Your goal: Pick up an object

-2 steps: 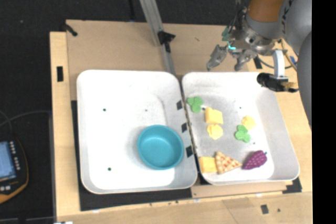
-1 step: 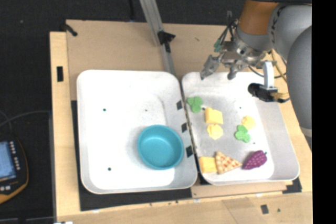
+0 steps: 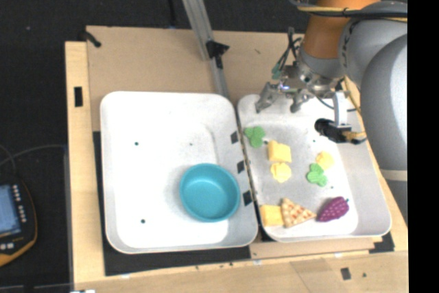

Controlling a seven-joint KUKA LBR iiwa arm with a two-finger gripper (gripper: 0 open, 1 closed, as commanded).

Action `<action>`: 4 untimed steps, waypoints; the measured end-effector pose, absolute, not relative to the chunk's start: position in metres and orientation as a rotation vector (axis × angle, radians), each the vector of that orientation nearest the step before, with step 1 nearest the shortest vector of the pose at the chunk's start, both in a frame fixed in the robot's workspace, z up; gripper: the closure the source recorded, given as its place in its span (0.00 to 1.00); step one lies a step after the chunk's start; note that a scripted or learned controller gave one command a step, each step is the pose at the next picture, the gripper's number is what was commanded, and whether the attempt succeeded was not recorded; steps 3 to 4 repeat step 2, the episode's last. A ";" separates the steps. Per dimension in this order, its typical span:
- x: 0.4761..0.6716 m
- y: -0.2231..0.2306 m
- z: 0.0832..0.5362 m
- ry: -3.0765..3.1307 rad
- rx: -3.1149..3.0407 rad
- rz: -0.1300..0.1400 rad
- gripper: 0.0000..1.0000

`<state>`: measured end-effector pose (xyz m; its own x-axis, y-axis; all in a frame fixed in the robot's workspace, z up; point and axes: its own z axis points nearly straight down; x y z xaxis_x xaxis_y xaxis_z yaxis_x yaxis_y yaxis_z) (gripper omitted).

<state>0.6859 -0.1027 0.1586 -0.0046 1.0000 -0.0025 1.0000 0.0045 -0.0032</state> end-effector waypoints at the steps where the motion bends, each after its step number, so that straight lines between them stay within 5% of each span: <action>1: 0.685 -0.104 0.106 -2.224 -2.217 0.007 0.00; 2: 0.687 -0.105 0.121 -2.230 -2.221 -0.002 1.00; 4: 0.687 -0.105 0.121 -2.230 -2.221 -0.002 1.00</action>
